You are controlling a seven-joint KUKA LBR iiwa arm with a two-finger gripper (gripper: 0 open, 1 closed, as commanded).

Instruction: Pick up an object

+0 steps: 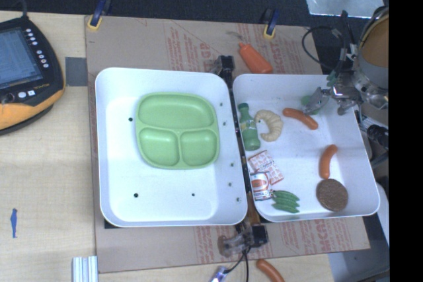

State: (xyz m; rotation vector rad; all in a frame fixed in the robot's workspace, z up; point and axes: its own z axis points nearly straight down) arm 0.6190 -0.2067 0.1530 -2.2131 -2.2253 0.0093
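1 fixed camera looks down at a slant from above the bench, far enough back to take in both white bins whole. The left bin (112, 142) fills the centre, the right bin (357, 142) sits toward the right edge, with brown cardboard (178, 43) beneath and dark floor along the top. The arm (373, 49) enters at upper right.
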